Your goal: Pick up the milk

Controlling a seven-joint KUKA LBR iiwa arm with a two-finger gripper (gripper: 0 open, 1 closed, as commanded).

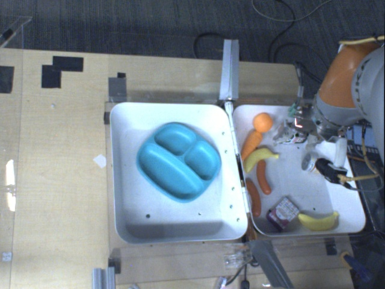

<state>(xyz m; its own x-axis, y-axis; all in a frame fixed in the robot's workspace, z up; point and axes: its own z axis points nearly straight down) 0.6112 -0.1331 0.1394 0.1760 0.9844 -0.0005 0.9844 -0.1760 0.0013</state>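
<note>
The milk is a small dark purple carton with a pale top. It lies on its side near the front edge of the right bin, just left of a yellow banana. My gripper hangs over the back of the right bin, to the right of an orange. It is well behind the milk and apart from it, with nothing seen in it. The grey arm with its orange band comes in from the right.
The right bin also holds a carrot, a second banana and two reddish sausages. The left bin holds a blue divided plate. A metal rail stands behind the bins.
</note>
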